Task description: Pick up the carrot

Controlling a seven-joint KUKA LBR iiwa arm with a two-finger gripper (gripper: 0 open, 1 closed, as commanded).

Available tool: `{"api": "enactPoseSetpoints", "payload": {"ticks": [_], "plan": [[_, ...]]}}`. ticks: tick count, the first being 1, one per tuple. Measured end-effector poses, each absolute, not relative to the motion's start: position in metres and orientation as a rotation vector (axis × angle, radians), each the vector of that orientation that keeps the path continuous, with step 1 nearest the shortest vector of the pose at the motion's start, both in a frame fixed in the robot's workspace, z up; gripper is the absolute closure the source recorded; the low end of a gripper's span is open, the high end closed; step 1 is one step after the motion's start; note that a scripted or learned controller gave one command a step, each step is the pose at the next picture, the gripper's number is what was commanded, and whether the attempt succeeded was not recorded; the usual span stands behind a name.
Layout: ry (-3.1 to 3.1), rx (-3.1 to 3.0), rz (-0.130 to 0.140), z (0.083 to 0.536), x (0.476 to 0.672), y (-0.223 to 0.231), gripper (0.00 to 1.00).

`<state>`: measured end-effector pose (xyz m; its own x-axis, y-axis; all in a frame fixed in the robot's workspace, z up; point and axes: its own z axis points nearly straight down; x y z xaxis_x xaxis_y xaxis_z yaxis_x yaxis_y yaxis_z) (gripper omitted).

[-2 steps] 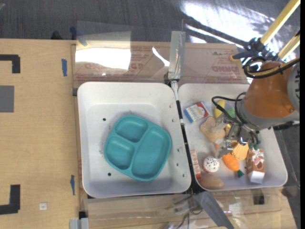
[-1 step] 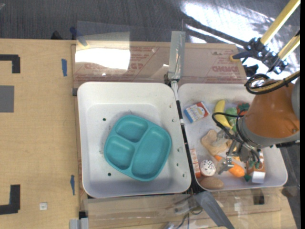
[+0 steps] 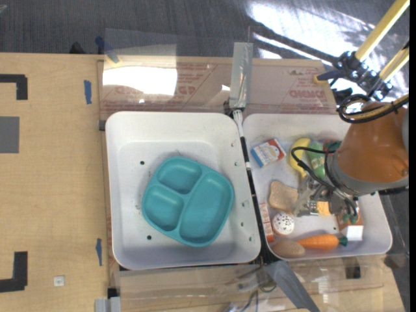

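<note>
Tool (image 3: 316, 200) sits low in the right bin (image 3: 383, 233), hanging under the orange wrist band, over the clutter in the middle of the bin; I can't tell its state from this angle, too much cable and metal in the way. Nothing visibly held in it. Carrot (image 3: 320, 242) lies flat along the near wall of the right bin, orange body pointing left, small green stub at its right end, just in front of the tool and apart from it. It looks smooth and tapered, likely a plastic toy, so my guess is it'll roll or skid if pinched off-centre. It's wedged into a tight row: brown potato-like piece (image 3: 289, 246) touching or almost touching its left tip, white speckled ball (image 3: 283, 223) just behind that, slice of bread (image 3: 281, 195) further back. Milk carton (image 3: 268, 152) and a yellow item (image 3: 301, 153) sit toward the far wall. Left bin (image 3: 123, 174) carries a teal divided plate (image 3: 188, 201), well apart from all this. I read the tool's position as a descent lined up short of the carrot; the bin wall limits approach from the near side.
</note>
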<state>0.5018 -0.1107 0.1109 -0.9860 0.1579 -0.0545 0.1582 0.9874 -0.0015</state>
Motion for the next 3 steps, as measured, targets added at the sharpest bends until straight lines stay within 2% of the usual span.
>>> {"api": "enactPoseSetpoints", "payload": {"ticks": [1, 2, 3], "plan": [[3.114, -0.193, -0.003, 0.092, 0.487, -0.113, 1.0], [3.104, -0.348, -0.002, 0.233, 0.516, -0.054, 1.0], [3.116, -0.345, 0.001, 0.228, 0.514, -0.055, 0.0]]}}
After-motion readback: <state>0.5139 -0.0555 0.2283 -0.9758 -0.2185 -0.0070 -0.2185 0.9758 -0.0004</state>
